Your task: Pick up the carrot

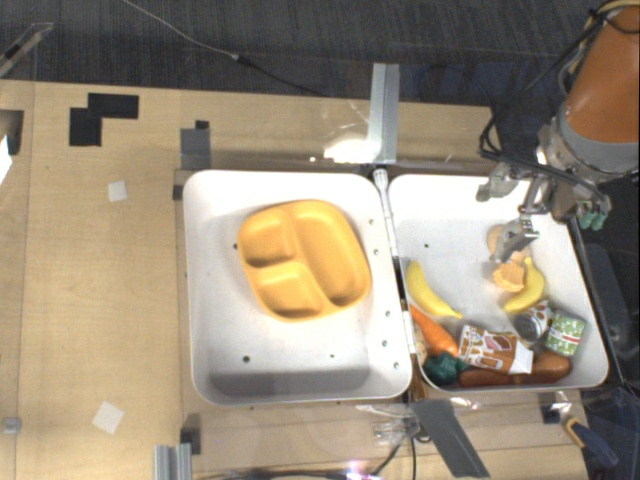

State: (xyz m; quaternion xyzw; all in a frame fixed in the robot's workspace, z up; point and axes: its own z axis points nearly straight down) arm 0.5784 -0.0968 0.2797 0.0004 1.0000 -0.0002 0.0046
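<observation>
While no label reads, carrot [432, 332] lies untouched.

- White bins [200, 298]: two, side by side on the counter [90, 298].
- Yellow divided plate [300, 258]: one.
- Bananas [430, 293]: two.
- Carrot [432, 332]: one.
- Orange wedge [508, 275]: one.
- Cans [565, 335]: two.
- Brown carton [495, 349]: one.
- Sausage [520, 373]: one.

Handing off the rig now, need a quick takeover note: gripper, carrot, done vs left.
Two-finger gripper: over the right white bin, above an orange fruit wedge; nothing seen between its fingers.
Orange carrot with green top: lying at the right bin's left edge, beside a yellow banana and a brown carton, apart from the gripper.
Done: nothing.
Left: move to the carrot, grasp, lift.
</observation>
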